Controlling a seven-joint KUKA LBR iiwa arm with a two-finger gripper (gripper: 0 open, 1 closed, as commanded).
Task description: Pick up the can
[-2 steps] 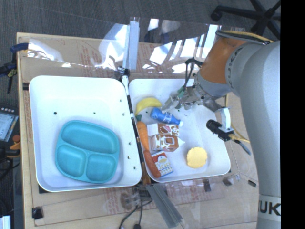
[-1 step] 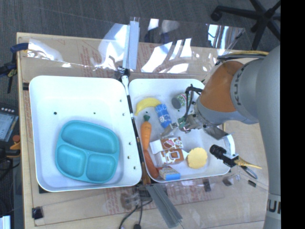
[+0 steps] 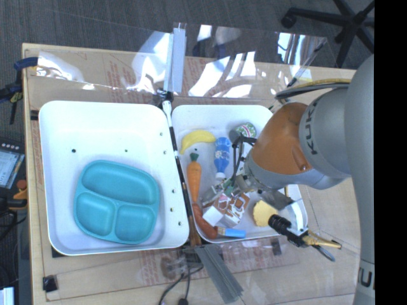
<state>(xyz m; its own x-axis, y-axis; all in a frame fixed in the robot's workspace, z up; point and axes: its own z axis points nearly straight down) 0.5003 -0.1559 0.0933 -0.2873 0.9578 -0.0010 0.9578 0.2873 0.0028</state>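
The can [image 3: 244, 131], with a green and white top, lies at the back of the right bin [image 3: 264, 114], close to the orange band of the arm. My gripper [image 3: 230, 184] reaches down in the middle of that bin, in front of the can and apart from it. It hovers just above a brown and white carton [image 3: 226, 208]. The wrist hides part of the gripper.
A banana [image 3: 198, 138], a carrot [image 3: 193, 173], a blue bottle [image 3: 222, 154], a yellow lump [image 3: 261, 212], a blue marker [image 3: 233, 232] and a reddish sausage [image 3: 200, 218] share the right bin. The left bin [image 3: 60, 122] holds a teal divided plate [image 3: 116, 200].
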